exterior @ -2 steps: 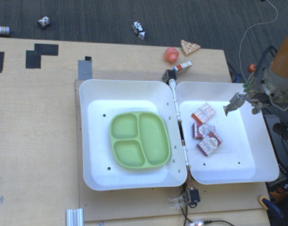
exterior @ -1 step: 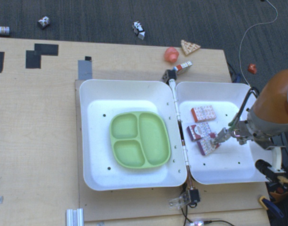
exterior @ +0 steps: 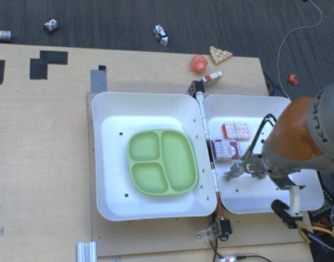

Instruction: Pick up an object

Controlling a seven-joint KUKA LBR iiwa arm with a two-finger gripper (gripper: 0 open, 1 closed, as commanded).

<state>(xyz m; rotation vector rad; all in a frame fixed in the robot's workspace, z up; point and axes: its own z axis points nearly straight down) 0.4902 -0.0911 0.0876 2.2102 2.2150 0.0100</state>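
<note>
Camera view | I see the claw [exterior: 237, 171] low in the right bin [exterior: 306, 200], fingers spread, nothing between them | two small boxes [exterior: 230, 140] lie just beside it, ungrasped | pick not yet done; closing and lifting remain

The arm [exterior: 306, 132] runs off the right edge and covers much of the right bin [exterior: 232, 198], hiding its right wall and part of its floor. The gripper [exterior: 236, 171] is small and blurred. Print on the two small boxes [exterior: 232, 141] is unreadable. Tiny items on the far carpet [exterior: 51, 25] cannot be identified.
</note>
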